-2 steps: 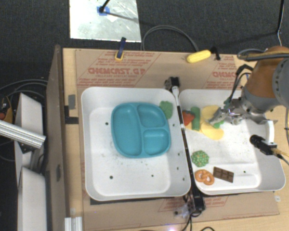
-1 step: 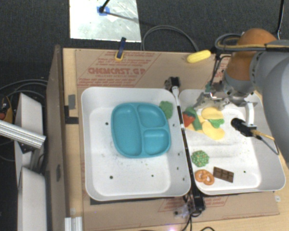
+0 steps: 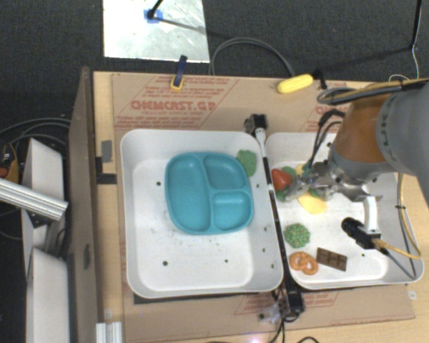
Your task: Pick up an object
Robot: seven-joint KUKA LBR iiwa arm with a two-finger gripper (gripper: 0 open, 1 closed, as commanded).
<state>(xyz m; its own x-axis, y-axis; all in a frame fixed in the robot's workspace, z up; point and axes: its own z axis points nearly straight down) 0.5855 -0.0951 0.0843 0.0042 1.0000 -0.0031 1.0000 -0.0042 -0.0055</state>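
Pincer (image 3: 305,179) fingers' state unclear; arm (image 3: 400,131) cut off at right edge.

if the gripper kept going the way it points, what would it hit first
Probably the yellow piece or the red piece right by the gripper in the right bin; depth is unclear from this slanted view.

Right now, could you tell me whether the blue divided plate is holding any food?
Empty. The blue divided plate shows bare compartments; the green piece lies beside its rim.

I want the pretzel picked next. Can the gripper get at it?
Probably yes: the pretzel lies uncovered in the right bin, the chocolate bar just beside it; the gripper hovers nearby.
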